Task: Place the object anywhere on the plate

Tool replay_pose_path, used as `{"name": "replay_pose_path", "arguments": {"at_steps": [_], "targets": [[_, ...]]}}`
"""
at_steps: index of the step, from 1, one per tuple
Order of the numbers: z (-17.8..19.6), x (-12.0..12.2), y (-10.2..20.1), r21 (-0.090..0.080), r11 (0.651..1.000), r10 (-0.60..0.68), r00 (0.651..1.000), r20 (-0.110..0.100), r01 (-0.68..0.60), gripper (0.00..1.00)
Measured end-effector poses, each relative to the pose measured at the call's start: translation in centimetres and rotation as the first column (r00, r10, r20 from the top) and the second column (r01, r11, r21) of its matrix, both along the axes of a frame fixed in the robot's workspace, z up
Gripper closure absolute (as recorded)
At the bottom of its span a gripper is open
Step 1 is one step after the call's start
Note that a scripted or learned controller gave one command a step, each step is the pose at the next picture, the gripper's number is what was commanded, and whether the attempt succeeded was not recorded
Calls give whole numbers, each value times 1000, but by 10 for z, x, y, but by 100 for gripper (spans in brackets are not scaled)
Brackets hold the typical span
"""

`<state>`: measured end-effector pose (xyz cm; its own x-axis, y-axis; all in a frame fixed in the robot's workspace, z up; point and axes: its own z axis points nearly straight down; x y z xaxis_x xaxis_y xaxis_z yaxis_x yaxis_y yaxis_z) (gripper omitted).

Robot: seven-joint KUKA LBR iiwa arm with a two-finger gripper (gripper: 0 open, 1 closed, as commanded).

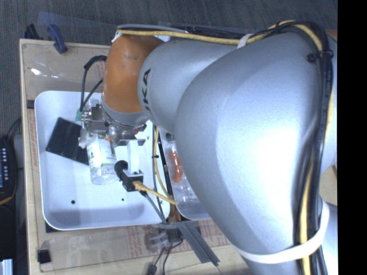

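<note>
Clearly a stage before any placing.
Landmark: left bin, white and shallow.
Black flat piece: lying in the left bin's left half, tilted; possibly the plate, not certain.
Clear bottle: in the left bin's middle, lying just right of the black piece, under the wrist.
Gripper: low over the bottle; how the fingers stand cannot be told, nor whether anything is held.
Right bin: just right of the left bin, mostly hidden by the arm.
Step, by judgement: picking.
Next: firm hold, lift, short carry left.
</note>
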<state>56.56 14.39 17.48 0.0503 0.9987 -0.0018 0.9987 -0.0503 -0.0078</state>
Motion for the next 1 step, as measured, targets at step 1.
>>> {"name": "replay_pose_path", "arguments": {"at_steps": [1], "targets": [[39, 72, -54, 1, 973, 229, 973, 7, -229, 100]]}}
